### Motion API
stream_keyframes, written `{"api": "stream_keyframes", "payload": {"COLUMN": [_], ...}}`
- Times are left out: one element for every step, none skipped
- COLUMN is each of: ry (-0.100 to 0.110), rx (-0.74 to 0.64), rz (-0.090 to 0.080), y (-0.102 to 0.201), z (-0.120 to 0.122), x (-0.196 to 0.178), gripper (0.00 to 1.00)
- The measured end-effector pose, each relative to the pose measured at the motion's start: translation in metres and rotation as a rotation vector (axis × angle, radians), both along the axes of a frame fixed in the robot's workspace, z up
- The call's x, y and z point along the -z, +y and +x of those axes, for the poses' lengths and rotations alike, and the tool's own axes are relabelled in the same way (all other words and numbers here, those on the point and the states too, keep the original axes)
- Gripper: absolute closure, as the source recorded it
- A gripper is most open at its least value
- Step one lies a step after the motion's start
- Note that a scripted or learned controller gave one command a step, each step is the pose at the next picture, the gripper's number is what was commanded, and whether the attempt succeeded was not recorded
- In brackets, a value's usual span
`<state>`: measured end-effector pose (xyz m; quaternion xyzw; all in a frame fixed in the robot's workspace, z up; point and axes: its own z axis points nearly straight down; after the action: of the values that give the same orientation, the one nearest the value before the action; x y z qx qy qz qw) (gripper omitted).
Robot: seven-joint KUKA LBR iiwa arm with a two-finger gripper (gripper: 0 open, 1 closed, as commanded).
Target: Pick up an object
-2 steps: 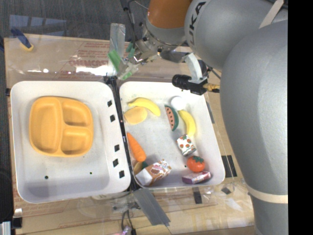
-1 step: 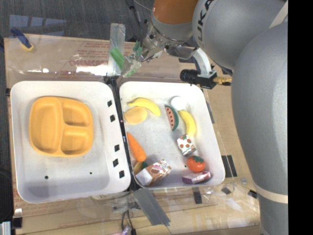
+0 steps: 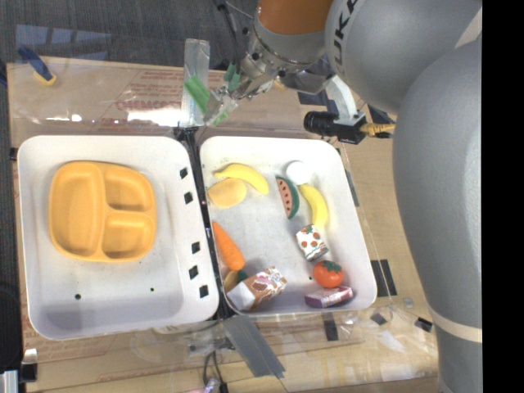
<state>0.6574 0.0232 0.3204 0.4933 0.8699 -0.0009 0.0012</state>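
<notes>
A single fixed camera looks down at a slant from above the bench, taking in both shallow white plastic bins (image 3: 33,219) side by side; the grey arm (image 3: 426,97) looms close at right.

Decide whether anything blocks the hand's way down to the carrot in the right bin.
Nothing visible lies over the carrot, which rests against the right bin's left wall. The hand hangs beyond the bins' far edge, with two bananas and a pale food piece in between.
</notes>
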Motion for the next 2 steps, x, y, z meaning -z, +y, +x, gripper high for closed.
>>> {"api": "stream_keyframes", "payload": {"ry": [0.009, -0.002], "rx": [-0.116, -0.019], "rz": [0.002, 0.001], "y": [0.046, 0.013], "z": [-0.053, -0.028], "x": [0.106, 0.043], "gripper": [1.00, 1.00]}}
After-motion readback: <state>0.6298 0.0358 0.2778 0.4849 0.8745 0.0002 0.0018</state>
